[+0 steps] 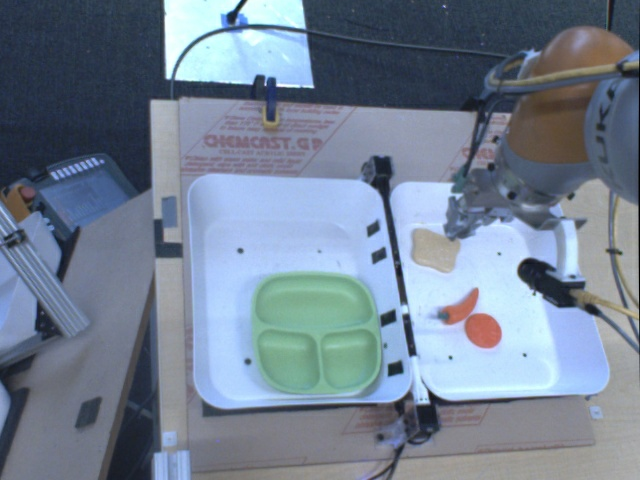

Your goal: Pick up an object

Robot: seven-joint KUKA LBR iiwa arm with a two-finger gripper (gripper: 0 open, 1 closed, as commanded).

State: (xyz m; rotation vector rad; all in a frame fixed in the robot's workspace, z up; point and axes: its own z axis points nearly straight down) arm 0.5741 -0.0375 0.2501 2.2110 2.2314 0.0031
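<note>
In the right bin [560, 368] lie a tan flat piece shaped like toast [435, 251], an orange carrot [461, 307] and a round orange-red slice [483, 331]. My gripper [456, 226] hangs low over the bin's back part, right at the upper right edge of the tan piece. The carrot and the slice lie nearer the front, apart from the gripper. A green divided plate [316, 333] rests in the left bin [230, 218].
A black divider with clips [390, 268] runs between the two bins. A black cylindrical part [545, 280] of the arm sticks out over the right bin. A grey device [75, 198] and a metal rail [40, 278] sit on the side table at left.
</note>
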